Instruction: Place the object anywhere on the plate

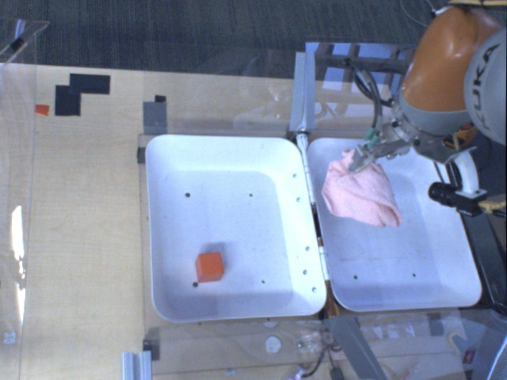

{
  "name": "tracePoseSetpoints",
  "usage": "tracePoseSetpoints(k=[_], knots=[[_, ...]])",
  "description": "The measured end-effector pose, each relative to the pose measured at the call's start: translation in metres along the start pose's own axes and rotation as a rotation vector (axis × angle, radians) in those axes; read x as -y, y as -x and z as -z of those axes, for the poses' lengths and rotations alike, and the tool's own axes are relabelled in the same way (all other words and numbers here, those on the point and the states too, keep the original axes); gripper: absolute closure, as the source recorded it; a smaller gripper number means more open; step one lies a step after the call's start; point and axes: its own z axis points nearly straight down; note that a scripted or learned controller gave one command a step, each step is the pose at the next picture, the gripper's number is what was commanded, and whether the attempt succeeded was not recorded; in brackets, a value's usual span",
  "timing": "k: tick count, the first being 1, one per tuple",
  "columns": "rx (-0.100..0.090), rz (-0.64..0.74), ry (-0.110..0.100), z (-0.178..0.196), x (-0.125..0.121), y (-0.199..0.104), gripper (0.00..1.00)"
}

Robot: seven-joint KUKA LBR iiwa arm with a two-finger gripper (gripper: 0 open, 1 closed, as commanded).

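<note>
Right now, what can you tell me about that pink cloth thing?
The pink cloth looks like soft fabric, crumpled into a loose heap with folds, not spread flat. It lies in the right white bin, in the part of it farther from the camera and nearer the left bin. The gripper sits right at its top corner, seemingly touching it; whether it grips the cloth is unclear.

The arm (pixel 451 62) enters from the 2 o'clock corner of the camera view and slants down toward 8 o'clock. Its orange band bulges at the upper right, with grey casing just beside it toward 3 o'clock. Below the band the grey wrist narrows toward the gripper (pixel 362 161), which sits low, right of the view's centre. Cables loop along the arm's 10 o'clock side. The gripper's tip points toward 8 o'clock, tilted rather than straight down, and is too small and blurred to read closely
</note>
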Motion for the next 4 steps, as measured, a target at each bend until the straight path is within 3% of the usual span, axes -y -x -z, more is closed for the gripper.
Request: tracePoseSetpoints(k=[1, 3, 4], knots=[[0.0, 0.403, 0.002, 0.007, -0.016, -0.054, 1.0], [0.0, 1.205, 0.008, 0.007, -0.027, -0.157, 1.0], [-0.003, 1.221, 0.004, -0.004, -0.032, -0.207, 1.0]])
